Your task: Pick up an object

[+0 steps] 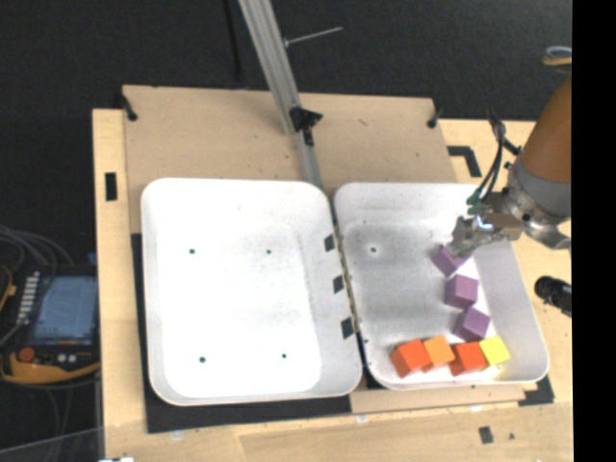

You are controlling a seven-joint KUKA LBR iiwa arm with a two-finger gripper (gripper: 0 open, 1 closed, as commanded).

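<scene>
1. The claw [469,236] hangs over the right bin [385,210], right above the farthest purple block [446,259]; whether it is released or clenched I cannot tell.
2. Two more purple blocks [467,306] sit nearer, with orange blocks [438,355] and a yellow block [495,351] along the near wall.
3. This looks like the approach step: next comes a straight descent, centred on that block.

Two bins sit side by side on the tabletop [111,258], the left bin [164,210] and the right bin [385,200] touching along their middle edges. Blocks lie in the right bin: a row of four blocks [449,354] along its near edge, and three blocks [460,292] lined up by its right side. The end effector [474,234] hangs over the far right part of that bin, just beside the farthest of the three.
</scene>
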